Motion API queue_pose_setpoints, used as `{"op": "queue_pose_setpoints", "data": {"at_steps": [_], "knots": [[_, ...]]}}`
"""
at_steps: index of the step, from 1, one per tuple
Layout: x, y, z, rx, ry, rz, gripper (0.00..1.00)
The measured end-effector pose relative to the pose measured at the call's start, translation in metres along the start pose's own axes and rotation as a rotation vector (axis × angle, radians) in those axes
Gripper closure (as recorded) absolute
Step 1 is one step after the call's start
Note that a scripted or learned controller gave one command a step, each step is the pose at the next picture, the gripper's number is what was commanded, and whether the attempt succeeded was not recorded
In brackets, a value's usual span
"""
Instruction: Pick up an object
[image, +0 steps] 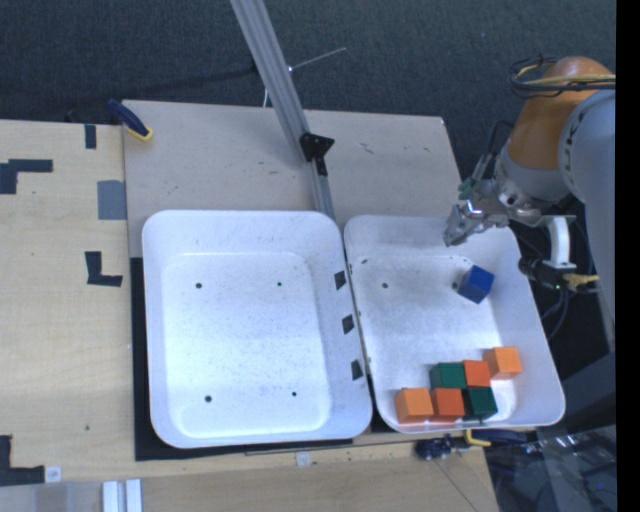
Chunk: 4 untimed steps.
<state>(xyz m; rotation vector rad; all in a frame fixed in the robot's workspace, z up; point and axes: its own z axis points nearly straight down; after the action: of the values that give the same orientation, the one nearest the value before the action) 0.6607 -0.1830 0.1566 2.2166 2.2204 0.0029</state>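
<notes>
We begin with the bench (250, 150), its pale top carrying two shallow white bins side by side. The left bin (160, 300) takes up the middle of the bench, and nothing in it offers us a target. The right bin (400, 240) sits against it toward the bench's right edge and holds every candidate object.

Above that bin's far right corner hangs the grey arm (590, 140) with its orange band (550, 120). The gripper (462, 228) points down near the far wall of the right bin; we cannot tell how far apart its fingers stand, and we see nothing between them.

The nearest object is a blue block (476, 283), lying alone and tilted in the far right part of the right bin, just below the gripper. Along the bin's near edge sits a tight cluster: an orange block (413, 403) at the near left of the group, two green blocks (449, 375) and more orange ones packed touching.

We judge the risks as follows. The blue block is turned at an angle, so a descent not matched to its faces could push it aside or pinch a corner and let it slip. It also lies close to the bin's right wall, where a finger could catch the rim. In the cluster, fingers would likely land on neighbours and jam, or lift nothing.
</notes>
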Motion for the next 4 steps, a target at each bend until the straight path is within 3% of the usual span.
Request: {"op": "queue_pose_setpoints", "data": {"at_steps": [1, 4], "knots": [[0.0, 0.002, -0.051, -0.001, 0.0, -0.001, 1.0], [0.138, -0.038, -0.07, 0.006, 0.004, -0.004, 1.0]]}}
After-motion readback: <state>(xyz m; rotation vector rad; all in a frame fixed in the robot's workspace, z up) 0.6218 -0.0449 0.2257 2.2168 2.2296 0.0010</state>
